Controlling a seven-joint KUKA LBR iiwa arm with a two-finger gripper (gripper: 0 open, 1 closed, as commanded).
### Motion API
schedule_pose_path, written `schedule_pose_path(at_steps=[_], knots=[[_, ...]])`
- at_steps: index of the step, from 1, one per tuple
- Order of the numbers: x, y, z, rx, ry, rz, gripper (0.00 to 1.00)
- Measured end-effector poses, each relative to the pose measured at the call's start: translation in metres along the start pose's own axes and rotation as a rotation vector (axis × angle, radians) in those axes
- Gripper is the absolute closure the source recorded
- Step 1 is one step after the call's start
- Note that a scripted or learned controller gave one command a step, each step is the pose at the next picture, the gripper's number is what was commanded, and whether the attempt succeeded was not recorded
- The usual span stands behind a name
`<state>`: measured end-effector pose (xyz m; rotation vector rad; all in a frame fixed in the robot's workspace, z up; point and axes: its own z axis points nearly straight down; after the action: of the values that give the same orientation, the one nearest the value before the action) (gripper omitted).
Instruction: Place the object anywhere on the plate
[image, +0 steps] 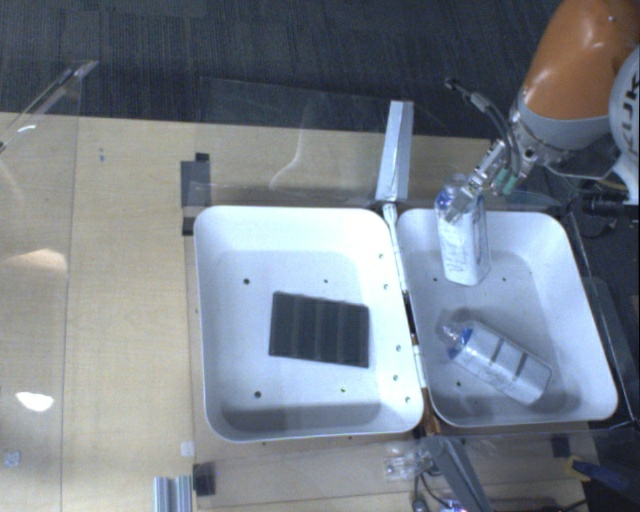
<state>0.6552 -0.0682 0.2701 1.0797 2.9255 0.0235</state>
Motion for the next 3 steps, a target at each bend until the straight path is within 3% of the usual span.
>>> schedule_pose_path(at_steps=[1, 2, 3], knots=[[0.034, 0.015, 0.024, 0.019, 0.011, 0.228, 1.00], [0.038, 0.021, 0.045, 0.019, 0.011, 0.163, 1.00], [0.002, -0.051, 0.060, 0.020, 0.009, 0.257, 1.00]])
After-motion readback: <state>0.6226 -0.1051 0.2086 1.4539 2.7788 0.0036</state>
